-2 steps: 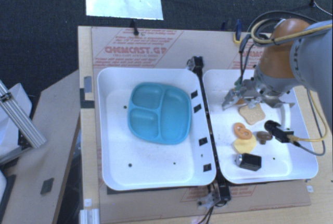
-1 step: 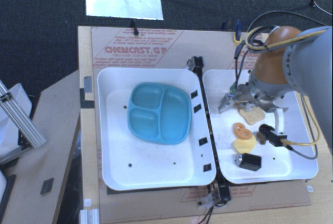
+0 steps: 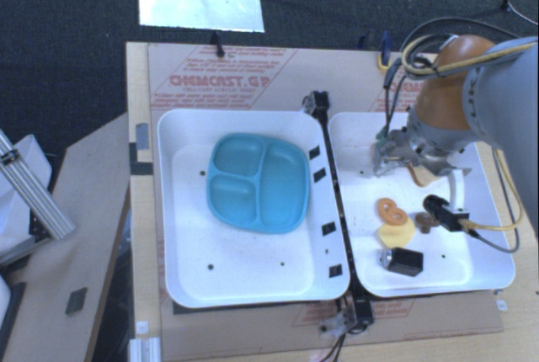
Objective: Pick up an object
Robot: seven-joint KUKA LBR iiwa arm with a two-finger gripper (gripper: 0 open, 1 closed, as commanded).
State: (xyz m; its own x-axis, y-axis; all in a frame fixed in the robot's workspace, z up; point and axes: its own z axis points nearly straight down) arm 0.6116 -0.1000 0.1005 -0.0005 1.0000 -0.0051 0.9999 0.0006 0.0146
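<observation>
My gripper (image 3: pixel 390 157) hangs low over the back left part of the right bin (image 3: pixel 484 268). A tan wooden piece (image 3: pixel 418 176) lies just to its right, partly under the wrist. Nearer the front lie an orange ring-shaped item (image 3: pixel 387 209), a yellow piece (image 3: pixel 397 233) touching it, a small brown item (image 3: pixel 424 223) and a black block (image 3: pixel 402 261). None of these is seen in the gripper.
The left bin (image 3: pixel 185 268) holds a blue divided plate (image 3: pixel 258 183). A black ridge with clips (image 3: pixel 328 183) separates the two bins. A black connector with a yellow cable (image 3: pixel 445 214) hangs from the arm over the right bin's middle.
</observation>
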